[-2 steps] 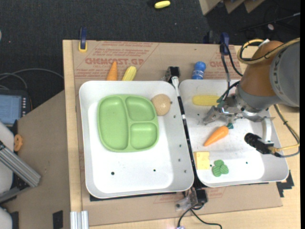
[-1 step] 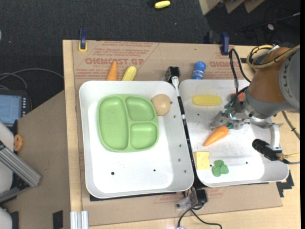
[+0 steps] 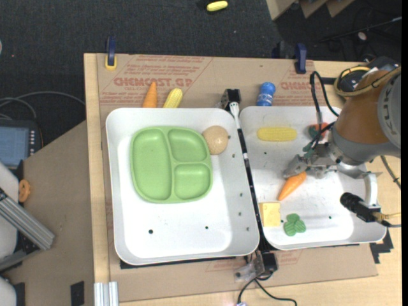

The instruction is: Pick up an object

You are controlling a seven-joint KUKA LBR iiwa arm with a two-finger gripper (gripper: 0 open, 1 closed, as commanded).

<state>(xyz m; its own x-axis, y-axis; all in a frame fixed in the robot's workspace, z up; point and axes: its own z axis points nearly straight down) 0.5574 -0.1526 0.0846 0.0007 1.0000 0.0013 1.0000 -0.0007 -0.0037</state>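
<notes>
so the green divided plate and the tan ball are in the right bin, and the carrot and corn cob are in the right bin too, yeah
Not quite. The camera view shows the green divided plate and the tan ball in the left bin, not the right one. The carrot and corn cob are indeed in the right bin.

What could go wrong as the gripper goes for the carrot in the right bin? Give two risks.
The gripper sits at the carrot's upper end, so a tapered, tilted carrot may slip out. The cheese slice and green broccoli piece lie close below; a push could knock the carrot into them.
</notes>
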